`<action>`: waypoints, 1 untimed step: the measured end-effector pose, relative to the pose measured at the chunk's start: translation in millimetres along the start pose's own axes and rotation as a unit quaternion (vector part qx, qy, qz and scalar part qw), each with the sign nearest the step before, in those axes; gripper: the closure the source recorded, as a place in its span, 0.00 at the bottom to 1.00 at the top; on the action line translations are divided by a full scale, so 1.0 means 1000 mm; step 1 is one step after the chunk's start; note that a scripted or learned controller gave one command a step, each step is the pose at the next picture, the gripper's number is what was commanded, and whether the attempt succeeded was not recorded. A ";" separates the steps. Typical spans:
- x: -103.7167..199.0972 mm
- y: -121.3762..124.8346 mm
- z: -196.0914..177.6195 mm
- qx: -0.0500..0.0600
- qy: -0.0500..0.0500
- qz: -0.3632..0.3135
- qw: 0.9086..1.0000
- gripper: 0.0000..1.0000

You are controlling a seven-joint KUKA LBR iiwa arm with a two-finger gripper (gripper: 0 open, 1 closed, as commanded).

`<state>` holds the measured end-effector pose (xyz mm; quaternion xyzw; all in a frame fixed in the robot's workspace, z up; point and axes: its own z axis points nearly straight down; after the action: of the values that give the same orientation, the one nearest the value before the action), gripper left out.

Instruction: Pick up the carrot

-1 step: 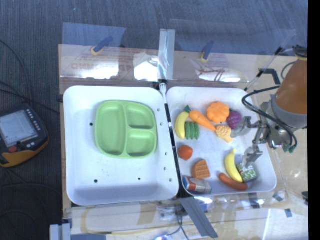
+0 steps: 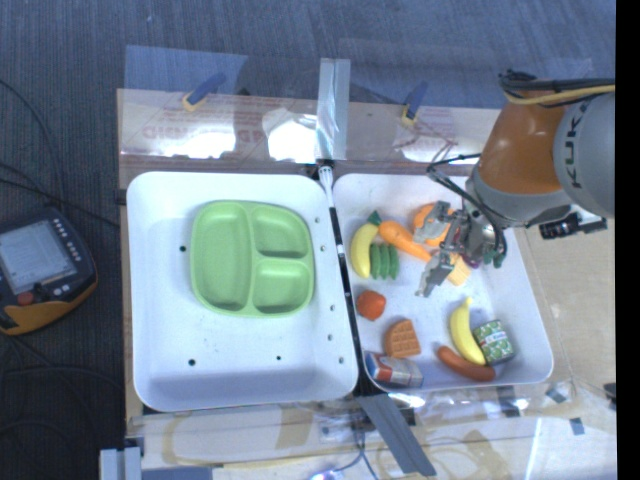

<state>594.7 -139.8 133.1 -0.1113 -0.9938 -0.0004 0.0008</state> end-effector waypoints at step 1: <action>-0.043 -0.010 0.043 0.001 -0.006 -0.014 1.000 0.00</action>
<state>634.6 -158.7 90.2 -0.0979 -0.9952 0.0011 -0.0055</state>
